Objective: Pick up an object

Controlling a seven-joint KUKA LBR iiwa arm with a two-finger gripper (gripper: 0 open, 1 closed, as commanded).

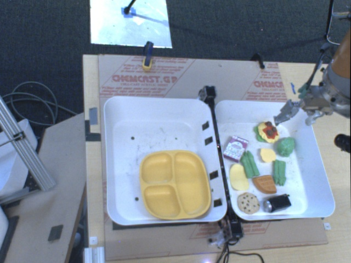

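Observation:
The right bin (pixel 321 171) holds several toy foods: a yellow and red piece (pixel 267 131), a green broccoli (pixel 286 146), a purple box (pixel 236 148), a green pickle (pixel 250 164), a yellow oval (pixel 238 176), an orange wedge (pixel 265 184), a cookie (pixel 248 203) and a black cylinder (pixel 277 203). My gripper (pixel 294 118) hangs over the bin's far right corner, above and to the right of the yellow and red piece. It is open, and nothing sits between its fingers.
The left bin (pixel 118 147) holds a yellow divided tray (pixel 175 184). A black divider with clips (pixel 215 141) runs between the bins. A yellow clamp (pixel 147 63) sits at the bench's far edge. Metal rails (pixel 22 147) stand at the left.

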